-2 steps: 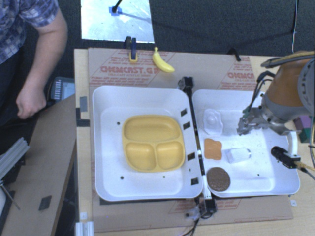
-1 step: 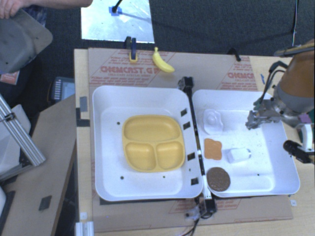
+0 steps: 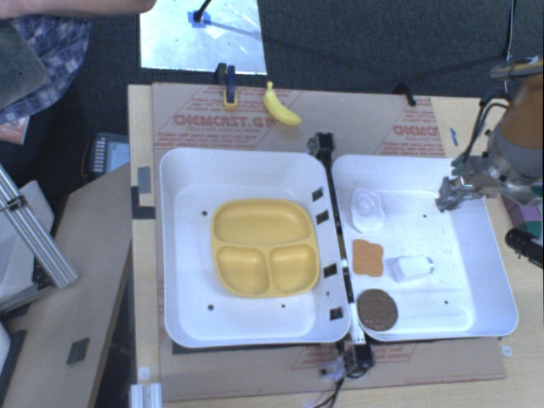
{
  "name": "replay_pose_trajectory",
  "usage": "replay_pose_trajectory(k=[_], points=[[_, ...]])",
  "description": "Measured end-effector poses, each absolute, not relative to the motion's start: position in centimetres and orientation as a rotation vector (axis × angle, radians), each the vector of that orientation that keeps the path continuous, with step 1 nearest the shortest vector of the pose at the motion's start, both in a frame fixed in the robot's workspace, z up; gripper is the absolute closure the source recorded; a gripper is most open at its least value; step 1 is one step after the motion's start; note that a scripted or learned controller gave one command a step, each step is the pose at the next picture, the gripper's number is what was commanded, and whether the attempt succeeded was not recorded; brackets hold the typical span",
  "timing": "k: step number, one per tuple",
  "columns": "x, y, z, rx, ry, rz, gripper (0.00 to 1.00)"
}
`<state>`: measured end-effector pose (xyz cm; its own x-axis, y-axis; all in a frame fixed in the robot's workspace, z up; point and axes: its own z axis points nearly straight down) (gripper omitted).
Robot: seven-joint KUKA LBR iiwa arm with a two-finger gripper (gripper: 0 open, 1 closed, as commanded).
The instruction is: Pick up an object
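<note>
From the camera view above, the worktop (image 3: 144,253) carries a brown board printed "CHEMCAST" in red along its far edge, and on that board sit two shallow white bins side by side. The left bin (image 3: 183,185) holds a yellow divided tray (image 3: 259,246) with three compartments. The right bin (image 3: 484,270) holds four small things — a white cup-like piece (image 3: 367,210) near the dividing wall, an orange square (image 3: 367,257) just below it, a white block (image 3: 411,268) beside the square, and a dark brown disc (image 3: 376,309) at the near corner. A yellow banana (image 3: 280,107) lies on the board beyond the bins. The pincer (image 3: 449,195) hangs over the right bin's far right part, well apart from the four things; whether it is released or clenched cannot be told.
</note>
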<state>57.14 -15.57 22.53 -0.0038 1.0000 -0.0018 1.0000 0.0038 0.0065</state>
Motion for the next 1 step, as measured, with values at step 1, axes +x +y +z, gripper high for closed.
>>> replay_pose_trajectory(k=[1], points=[[57.78,-9.35,23.02,2.209,2.232,0.005,1.00]])
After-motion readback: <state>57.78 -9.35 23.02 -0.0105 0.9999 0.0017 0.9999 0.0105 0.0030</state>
